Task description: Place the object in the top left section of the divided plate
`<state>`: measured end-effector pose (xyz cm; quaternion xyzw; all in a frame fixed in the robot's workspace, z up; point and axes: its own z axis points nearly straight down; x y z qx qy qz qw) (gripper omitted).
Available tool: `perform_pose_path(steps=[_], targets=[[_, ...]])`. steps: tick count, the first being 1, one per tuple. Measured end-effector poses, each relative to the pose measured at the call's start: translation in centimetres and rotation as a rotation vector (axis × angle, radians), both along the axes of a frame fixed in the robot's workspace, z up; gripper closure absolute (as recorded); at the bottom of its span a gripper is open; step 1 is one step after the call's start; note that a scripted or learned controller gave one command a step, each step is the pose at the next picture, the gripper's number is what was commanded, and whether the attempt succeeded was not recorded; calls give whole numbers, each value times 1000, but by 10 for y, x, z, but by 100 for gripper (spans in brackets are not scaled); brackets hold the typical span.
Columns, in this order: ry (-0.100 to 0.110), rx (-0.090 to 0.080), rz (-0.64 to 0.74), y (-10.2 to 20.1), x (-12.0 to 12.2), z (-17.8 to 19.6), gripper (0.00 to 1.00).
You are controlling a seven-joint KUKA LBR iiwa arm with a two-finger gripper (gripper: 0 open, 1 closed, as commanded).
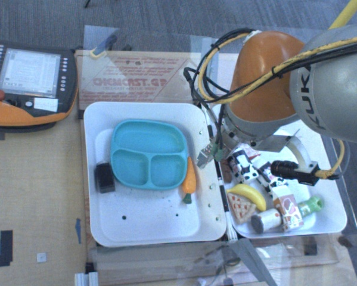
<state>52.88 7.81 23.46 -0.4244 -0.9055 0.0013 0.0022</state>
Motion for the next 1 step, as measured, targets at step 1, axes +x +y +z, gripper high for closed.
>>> perform_pose_path(steps=[1], targets=[[0,0,-53,-35,-4,-13,100]])
